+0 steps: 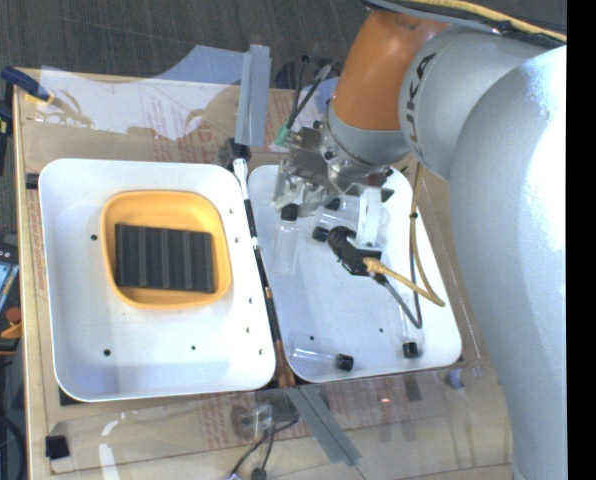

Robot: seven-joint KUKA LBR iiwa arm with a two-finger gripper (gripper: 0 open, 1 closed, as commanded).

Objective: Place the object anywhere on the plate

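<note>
Camera view: end effector over right bin, grip state indeterminate; yellow plate lies to its left, in left bin.

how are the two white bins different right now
The left bin carries a yellow plate with a dark ribbed block on it; the right bin has small clear and black bits scattered about. The arm and gripper hang over the right bin, while nothing hangs over the left. Both are shallow, white, with rounded corners.
</note>
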